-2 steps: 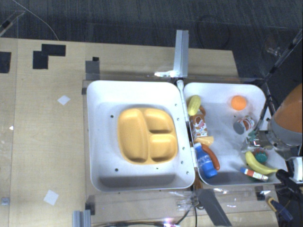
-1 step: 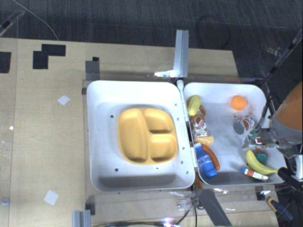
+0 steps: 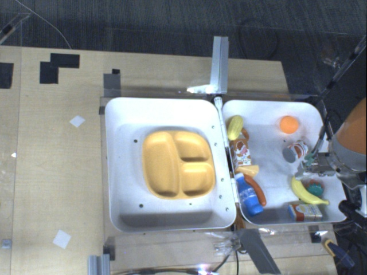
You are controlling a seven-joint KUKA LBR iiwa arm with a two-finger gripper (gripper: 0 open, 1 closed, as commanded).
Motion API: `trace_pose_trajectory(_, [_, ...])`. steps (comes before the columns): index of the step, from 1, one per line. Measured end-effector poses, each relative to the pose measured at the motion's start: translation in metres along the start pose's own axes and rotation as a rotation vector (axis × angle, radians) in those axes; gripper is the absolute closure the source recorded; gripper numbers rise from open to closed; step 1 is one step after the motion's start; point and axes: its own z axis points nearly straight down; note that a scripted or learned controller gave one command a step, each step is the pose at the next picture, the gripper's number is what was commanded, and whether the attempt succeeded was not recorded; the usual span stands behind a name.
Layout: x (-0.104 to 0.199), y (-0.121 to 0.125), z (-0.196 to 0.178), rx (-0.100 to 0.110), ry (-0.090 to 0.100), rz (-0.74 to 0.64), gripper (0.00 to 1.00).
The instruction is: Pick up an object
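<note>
From my remote seat I see the arm (image 3: pixel 351 135) reaching in from the right, its hand (image 3: pixel 312 166) low over the right bin (image 3: pixel 261 110), near that bin's right wall; I cannot tell how the hand is set, since it is small and blurred here. Just below the hand lies a yellow banana (image 3: pixel 307 191), its long axis running from upper left to lower right, the lower tip pointing toward the bin's near right corner. Beside the banana's right end I make out a small teal object (image 3: pixel 316 188). A small can (image 3: pixel 295 151) sits just left of the hand, and an orange ball (image 3: pixel 289 124) lies above it, apart from the hand. Along the bin's left wall, from far to near, are a yellow-green piece (image 3: pixel 234 127), a printed packet (image 3: pixel 241 151), a yellow wedge (image 3: pixel 247 169), a blue bottle (image 3: pixel 248 196) and a red sausage-shaped item (image 3: pixel 258 191) lying against it. A small box (image 3: pixel 304 212) rests near the front edge. In the left bin (image 3: pixel 123 153) on the desk (image 3: pixel 51 171) sits a yellow divided tray (image 3: pixel 178 164).
</note>
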Motion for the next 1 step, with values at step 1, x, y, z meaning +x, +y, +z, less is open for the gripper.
trace_pose_trajectory(1, [0.0002, -0.0001, 0.0003, 0.001, 0.0, 0.0, 0.0])
